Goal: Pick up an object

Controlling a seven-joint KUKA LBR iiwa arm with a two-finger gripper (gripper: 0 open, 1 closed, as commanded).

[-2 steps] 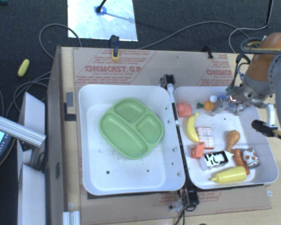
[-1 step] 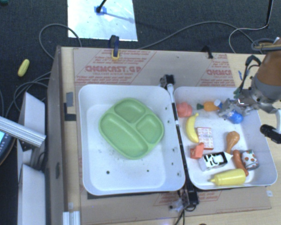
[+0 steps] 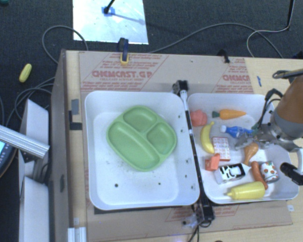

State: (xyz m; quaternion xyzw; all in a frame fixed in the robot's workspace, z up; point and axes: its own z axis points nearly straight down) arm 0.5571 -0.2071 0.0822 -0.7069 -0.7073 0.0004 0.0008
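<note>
Nearest the camera, at the 6 o'clock rim of the right bin [image 3: 288,195], lies a yellow squeeze bottle [image 3: 249,190] on its side. Just beyond it, toward 12 o'clock, sit a black-and-white carton [image 3: 232,172], an orange sausage-shaped piece [image 3: 258,173] and a small white-and-brown item [image 3: 270,171] whose form is too small to make out. Next come an orange block [image 3: 212,162], a checked red-and-white card [image 3: 221,146], a yellow banana [image 3: 207,138] lying lengthwise, and a tan drumstick-shaped toy [image 3: 250,152]. The tool [image 3: 252,136] stands over the middle of this bin, at 3 o'clock of the frame, directly beside a blue-and-white bottle [image 3: 236,131] and above the drumstick; its fingers are blurred against the clutter, so I cannot tell whether they are released or clenched, and no item is seen between them. The arm [image 3: 295,110], grey below an orange band, enters from 3 o'clock and is cut off at the frame edge; it hides the bin's right wall. Farther back lie a pink ball-like item [image 3: 198,118] and an orange carrot [image 3: 231,114] with a green top. The left bin [image 3: 101,185] holds a green three-compartment plate [image 3: 142,137], tilted diagonally. Both bins rest on a desk [image 3: 156,69] covered in printed cardboard. At the far edge, toward 12 o'clock, a yellow clamp [image 3: 123,52] grips the cardboard.
</note>
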